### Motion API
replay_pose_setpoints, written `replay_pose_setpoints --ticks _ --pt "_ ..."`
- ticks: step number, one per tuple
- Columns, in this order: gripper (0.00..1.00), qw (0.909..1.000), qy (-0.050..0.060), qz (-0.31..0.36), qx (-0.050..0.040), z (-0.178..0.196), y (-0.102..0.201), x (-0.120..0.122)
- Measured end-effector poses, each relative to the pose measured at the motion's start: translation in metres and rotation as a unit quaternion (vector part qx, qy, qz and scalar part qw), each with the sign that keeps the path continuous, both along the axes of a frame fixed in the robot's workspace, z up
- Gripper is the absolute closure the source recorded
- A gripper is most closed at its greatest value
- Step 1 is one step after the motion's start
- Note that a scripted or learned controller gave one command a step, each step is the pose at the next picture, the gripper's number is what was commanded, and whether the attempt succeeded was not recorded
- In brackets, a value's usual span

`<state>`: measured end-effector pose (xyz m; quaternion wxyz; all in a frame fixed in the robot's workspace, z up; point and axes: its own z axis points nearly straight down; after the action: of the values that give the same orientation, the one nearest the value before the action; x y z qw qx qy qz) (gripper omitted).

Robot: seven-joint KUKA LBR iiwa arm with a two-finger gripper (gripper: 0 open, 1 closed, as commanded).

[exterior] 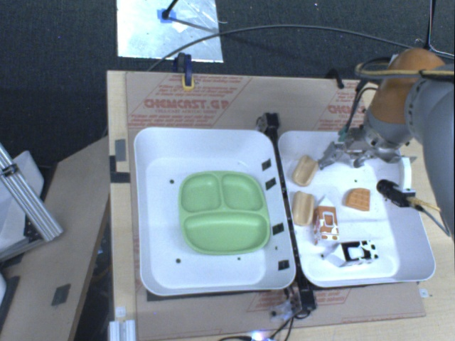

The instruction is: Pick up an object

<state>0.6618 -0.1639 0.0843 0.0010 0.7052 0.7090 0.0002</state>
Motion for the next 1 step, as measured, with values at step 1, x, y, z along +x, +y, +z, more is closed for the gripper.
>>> replay_pose_setpoints --ticks 1 --pt "1.00 1.0000 -0.002 0.001 -0.0004 0.0126 0.0001 0.0013"
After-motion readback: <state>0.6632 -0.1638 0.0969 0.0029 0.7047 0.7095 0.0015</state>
